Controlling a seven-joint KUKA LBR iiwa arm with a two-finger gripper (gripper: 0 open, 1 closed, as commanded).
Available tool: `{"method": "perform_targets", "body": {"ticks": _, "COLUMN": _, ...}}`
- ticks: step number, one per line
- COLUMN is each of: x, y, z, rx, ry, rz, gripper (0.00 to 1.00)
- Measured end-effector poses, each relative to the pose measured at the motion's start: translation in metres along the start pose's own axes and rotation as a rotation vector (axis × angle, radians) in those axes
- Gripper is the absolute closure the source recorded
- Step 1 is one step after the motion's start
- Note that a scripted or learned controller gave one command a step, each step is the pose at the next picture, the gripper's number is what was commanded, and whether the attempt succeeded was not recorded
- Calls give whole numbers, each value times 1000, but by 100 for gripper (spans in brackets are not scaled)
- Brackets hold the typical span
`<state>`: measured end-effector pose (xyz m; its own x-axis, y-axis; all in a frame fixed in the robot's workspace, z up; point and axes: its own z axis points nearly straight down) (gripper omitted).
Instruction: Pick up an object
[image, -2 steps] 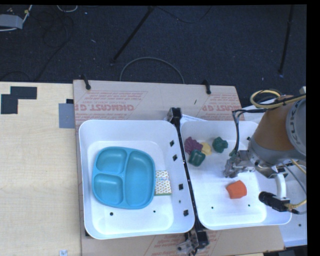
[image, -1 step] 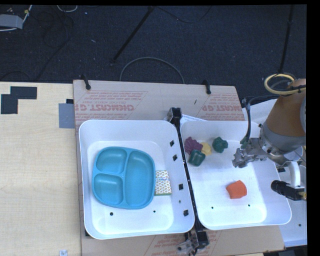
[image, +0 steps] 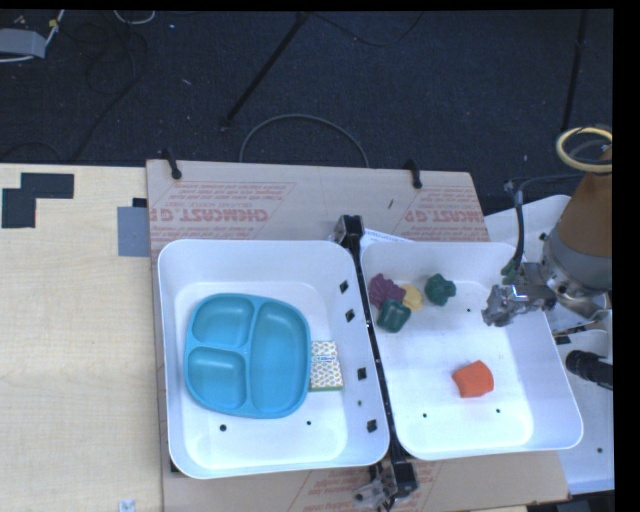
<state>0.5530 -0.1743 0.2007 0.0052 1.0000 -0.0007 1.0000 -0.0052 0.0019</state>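
Here: pale wood counter (image: 70, 350), two white bins on cardboard (image: 300, 205).
Dark carpet (image: 300, 80) with cables behind; claw (image: 503, 303) over right bin (image: 545, 425), finger state indiscernible.

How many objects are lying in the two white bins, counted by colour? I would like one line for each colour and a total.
Blue: 1, divided plate, left bin
Patterned green-white: 1, small packet, left bin
Purple: 1, toy, right bin
Yellow: 1, piece
Green: 2, pieces
Orange: 1, block
Total: 7
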Motion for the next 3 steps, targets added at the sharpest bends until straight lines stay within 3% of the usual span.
{"method": "perform_targets", "body": {"ticks": 1, "x": -1, "y": 1, "z": -31, "rx": 0, "ry": 0, "rz": -6, "gripper": 100}}
{"method": "perform_targets", "body": {"ticks": 3, "x": 99, "y": 38, "z": -31, "rx": 3, "ry": 3, "rz": -10, "gripper": 100}}
